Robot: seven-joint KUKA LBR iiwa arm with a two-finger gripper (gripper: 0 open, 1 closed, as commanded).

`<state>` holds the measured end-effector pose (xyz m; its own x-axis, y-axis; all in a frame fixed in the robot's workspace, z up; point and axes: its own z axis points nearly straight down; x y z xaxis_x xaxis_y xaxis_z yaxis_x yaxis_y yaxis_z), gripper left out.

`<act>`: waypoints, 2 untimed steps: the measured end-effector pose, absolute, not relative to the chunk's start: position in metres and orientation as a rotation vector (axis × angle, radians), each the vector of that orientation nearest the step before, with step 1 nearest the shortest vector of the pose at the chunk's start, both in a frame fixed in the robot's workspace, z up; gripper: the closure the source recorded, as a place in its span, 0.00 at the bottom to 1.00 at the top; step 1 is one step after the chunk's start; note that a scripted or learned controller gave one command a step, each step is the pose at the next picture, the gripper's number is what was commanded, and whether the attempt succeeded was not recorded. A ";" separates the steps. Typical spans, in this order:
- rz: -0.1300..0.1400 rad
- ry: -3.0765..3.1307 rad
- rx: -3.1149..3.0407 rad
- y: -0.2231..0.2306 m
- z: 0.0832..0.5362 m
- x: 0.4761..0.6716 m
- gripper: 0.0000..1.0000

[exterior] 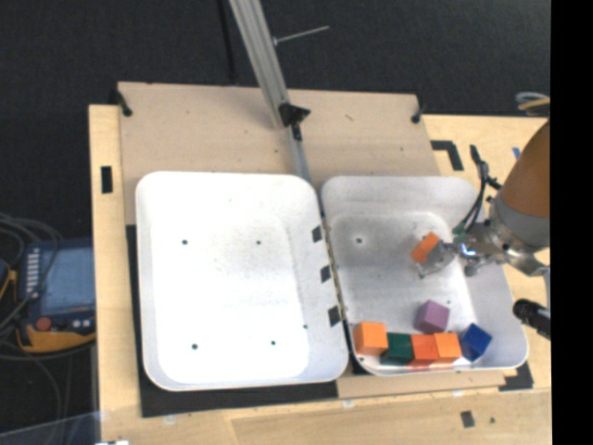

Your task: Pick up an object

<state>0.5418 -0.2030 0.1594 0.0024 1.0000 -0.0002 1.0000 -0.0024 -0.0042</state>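
My gripper (434,253) reaches into the right bin (389,202) from the right, under the arm's orange band. It is shut on a small orange block (425,247), which sits tilted between the fingertips near the middle of the bin. A grey finger (437,260) shows just below the block. In front of it a purple block (432,317) lies on the bin floor.
Along the right bin's front wall sit an orange block (372,336), a green block (399,348), two more orange blocks (435,347) and a blue block (475,340). The left bin (222,276) lies beside it. A slanted metal rail (264,54) rises behind the bins.
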 end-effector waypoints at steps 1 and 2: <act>0.005 -2.219 -2.222 -0.202 0.115 0.535 0.00; -0.005 -2.216 -2.234 -0.203 0.129 0.537 1.00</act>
<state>0.5371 -0.2033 0.1288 0.0078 1.0000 -0.0014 1.0000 -0.0078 0.0056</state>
